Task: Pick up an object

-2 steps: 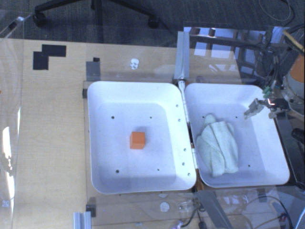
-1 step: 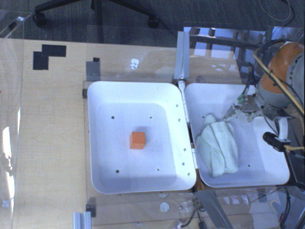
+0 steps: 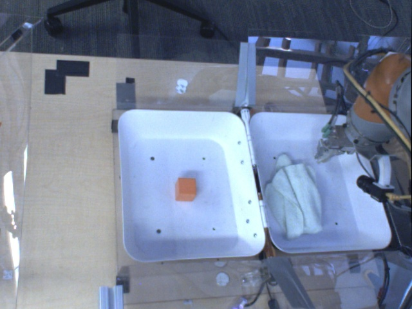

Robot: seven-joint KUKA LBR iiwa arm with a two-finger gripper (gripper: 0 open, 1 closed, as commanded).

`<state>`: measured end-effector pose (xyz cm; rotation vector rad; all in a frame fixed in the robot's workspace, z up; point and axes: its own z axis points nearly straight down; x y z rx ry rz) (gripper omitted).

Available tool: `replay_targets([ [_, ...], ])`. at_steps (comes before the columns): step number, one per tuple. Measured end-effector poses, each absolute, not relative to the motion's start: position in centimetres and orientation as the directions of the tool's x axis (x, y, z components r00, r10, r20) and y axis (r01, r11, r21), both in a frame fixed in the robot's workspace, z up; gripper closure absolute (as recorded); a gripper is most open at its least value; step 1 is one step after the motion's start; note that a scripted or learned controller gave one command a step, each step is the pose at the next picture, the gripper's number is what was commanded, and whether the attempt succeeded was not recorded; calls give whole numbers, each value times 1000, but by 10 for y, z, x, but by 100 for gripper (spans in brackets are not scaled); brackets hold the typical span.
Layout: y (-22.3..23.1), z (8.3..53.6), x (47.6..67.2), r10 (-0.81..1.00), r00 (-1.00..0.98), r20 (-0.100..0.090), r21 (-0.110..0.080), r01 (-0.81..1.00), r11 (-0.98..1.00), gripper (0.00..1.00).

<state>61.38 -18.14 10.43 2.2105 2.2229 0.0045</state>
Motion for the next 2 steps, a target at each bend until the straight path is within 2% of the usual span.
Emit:
replay_targets([
  [1, -161, 194, 653, 985, 174, -2, 3, 985, -174, 100],
  [2, -130, 203, 623, 931, 366, -1, 0, 931, -366, 100],
])
